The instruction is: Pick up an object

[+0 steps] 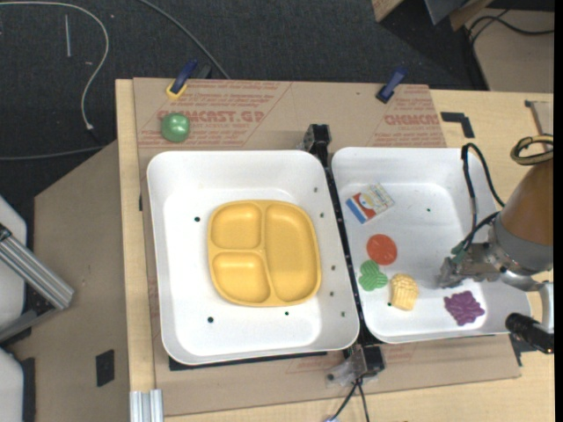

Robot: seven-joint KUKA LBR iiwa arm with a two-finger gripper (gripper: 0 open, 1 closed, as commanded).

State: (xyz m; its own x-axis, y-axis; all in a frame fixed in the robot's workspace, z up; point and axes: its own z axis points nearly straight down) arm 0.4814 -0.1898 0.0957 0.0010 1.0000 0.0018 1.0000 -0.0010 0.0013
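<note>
End effector lowered into the right bin, beside a cluster of toy foods.

The arm enters from the right, and its end effector sits low over the bin floor; whether it is wide or narrow cannot be told from here, and nothing is seen between its tips. A purple grape bunch lies just beside it, toward the near rim. A yellow corn cob, a green leafy toy and a red-orange disc lie to its left, the small printed card farther back. The left bin carries a yellow divided plate; a green ball rests on the tabletop beyond.
</note>
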